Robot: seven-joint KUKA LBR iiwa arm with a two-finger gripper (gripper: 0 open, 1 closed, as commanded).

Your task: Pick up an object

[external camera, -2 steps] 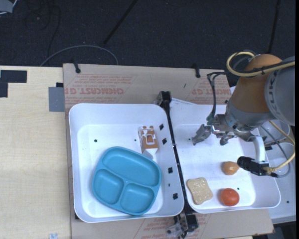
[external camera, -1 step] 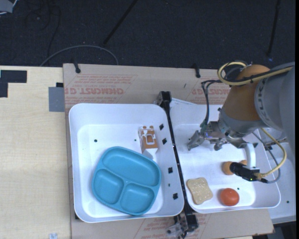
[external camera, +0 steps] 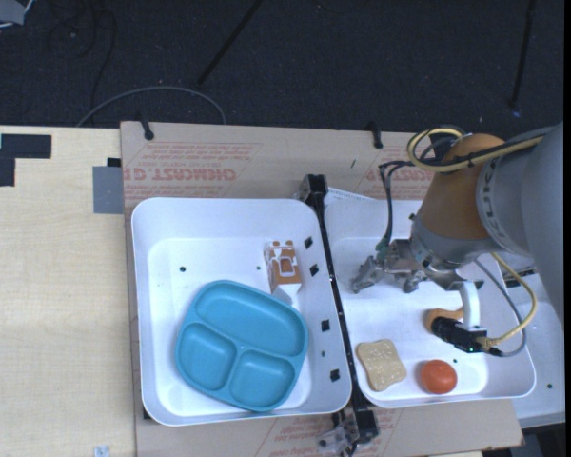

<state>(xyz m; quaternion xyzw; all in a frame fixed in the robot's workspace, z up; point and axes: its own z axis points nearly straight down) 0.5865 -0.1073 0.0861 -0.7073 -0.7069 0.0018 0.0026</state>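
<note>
Printed red lettering is showing on the cardboard (external camera: 219, 165) behind the bins, reversed and not legible. The gripper (external camera: 376, 272) is hanging low in the right bin (external camera: 514, 388); whether it is open or closed cannot be told. Toast (external camera: 381, 365) and a tomato (external camera: 439, 376) are lying near that bin's front wall, apart. A blue tray (external camera: 240, 345) and a small orange-white box (external camera: 285, 264) are sitting in the left bin (external camera: 157, 255).

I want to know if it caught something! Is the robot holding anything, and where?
Nothing. The gripper hangs over bare floor in the right bin, nothing between its fingers.
</note>
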